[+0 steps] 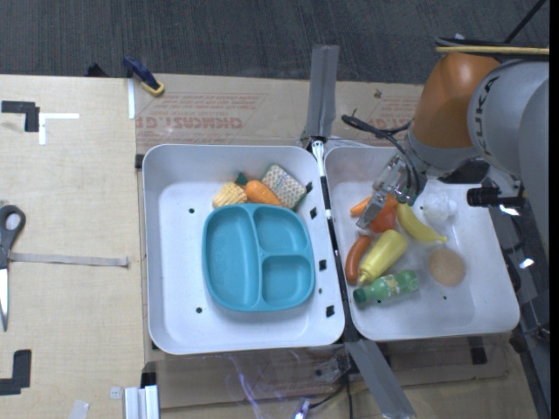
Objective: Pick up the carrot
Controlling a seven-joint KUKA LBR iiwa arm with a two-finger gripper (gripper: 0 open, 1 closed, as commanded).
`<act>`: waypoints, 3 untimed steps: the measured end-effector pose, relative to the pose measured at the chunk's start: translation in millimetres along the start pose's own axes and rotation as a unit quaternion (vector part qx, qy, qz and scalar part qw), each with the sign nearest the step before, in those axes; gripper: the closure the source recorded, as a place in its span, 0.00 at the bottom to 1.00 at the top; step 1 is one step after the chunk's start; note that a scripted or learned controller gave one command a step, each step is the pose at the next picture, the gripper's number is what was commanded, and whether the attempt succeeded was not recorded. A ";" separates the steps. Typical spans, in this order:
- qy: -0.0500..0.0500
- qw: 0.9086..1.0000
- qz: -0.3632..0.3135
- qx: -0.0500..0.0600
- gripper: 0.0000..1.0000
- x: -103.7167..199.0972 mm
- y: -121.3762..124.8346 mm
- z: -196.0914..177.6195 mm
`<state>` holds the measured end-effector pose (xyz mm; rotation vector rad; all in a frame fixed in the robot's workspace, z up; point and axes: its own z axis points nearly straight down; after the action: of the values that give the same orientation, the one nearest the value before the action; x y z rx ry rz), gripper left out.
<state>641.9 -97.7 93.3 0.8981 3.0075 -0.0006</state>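
Carrot point(261, 191) lies in the left bin point(166, 260), at its far side, between a corn cob point(229, 195) and a sponge point(284, 183), just beyond the blue divided plate point(258, 257). Well to its right, the gripper point(382, 205) hangs over the right bin point(489, 304), above an orange piece point(382, 219) beside a banana point(417, 225) and a yellow bottle point(382, 254).

Arm point(515, 103): grey housing with orange band above the wrist

The outer link is a smooth, rounded light-grey shell carrying dark "KUKA" lettering along its edge; the band point(454, 99) is a glossy orange dome with a soft highlight; below it sits a darker grey wrist collar; thin black cables point(371, 127) loop out from the wrist; the pincer point(390, 190) is a small metallic silver-grey assembly with dark fittings.
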 end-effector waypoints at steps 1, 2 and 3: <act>-0.001 0.995 0.101 0.000 0.00 2.0 21.4 -100.0; -0.011 0.983 0.183 -0.008 0.00 11.3 -13.0 -20.8; -0.001 0.963 0.268 0.000 0.00 -15.3 9.3 -0.2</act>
<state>659.8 -98.4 93.5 1.6704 2.6555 0.0003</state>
